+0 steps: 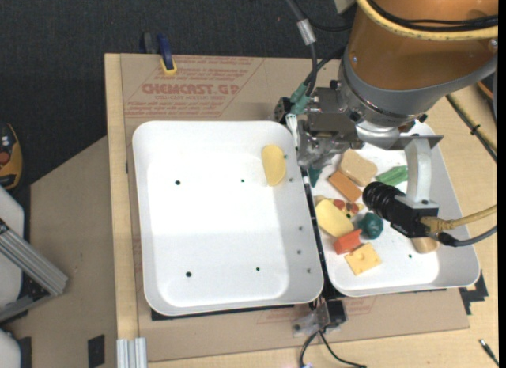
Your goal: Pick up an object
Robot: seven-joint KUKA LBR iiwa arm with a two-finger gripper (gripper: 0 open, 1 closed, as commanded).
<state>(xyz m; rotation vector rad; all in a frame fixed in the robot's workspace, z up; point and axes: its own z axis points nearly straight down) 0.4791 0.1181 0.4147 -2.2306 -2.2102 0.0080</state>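
Note:
The grey arm with its orange band reaches in from the upper right. Its gripper [311, 161] hangs at the top-left corner of the right bin [451, 267], right over the rim shared by the two bins. Just below and right of it lie a tan block [356, 169] and an orange-brown block [344, 184]. Lower in that bin are a yellow lemon-like piece [332, 218], a teal ball [370, 226], a red piece [348, 241] and a yellow cheese wedge [363, 259]. A pale yellow oblong piece [273, 165] lies alone in the left bin [158, 279], close to its right wall.
A green leafy piece [392, 175] lies at the right bin's upper middle, partly under the arm. Both bins rest on a brown cardboard sheet [198, 85]. A blue and yellow clamp [165, 54] sits at the sheet's far edge.

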